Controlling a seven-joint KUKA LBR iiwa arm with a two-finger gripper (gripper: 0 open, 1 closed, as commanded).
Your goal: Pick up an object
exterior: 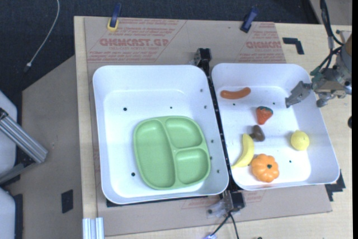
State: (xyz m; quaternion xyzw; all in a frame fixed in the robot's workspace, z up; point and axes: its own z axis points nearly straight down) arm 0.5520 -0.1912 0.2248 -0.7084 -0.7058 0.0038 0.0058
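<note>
Over the right bin's (316,120) far edge the gripper (309,94) hovers, fingers apart and holding nothing, seemingly poised for the strawberry (264,115) or lemon (300,140).

The right bin (279,73) holds six toy foods. A sausage (235,93), orange-red and slightly curved, lies crosswise near the bin's far left corner. A strawberry (264,115) sits near the middle. A small brown lump (257,132) touches the top of a banana (244,151) by the left wall. An orange pumpkin (264,168) rests at the near edge beside the banana. A lemon (300,140) lies near the right wall.
</note>
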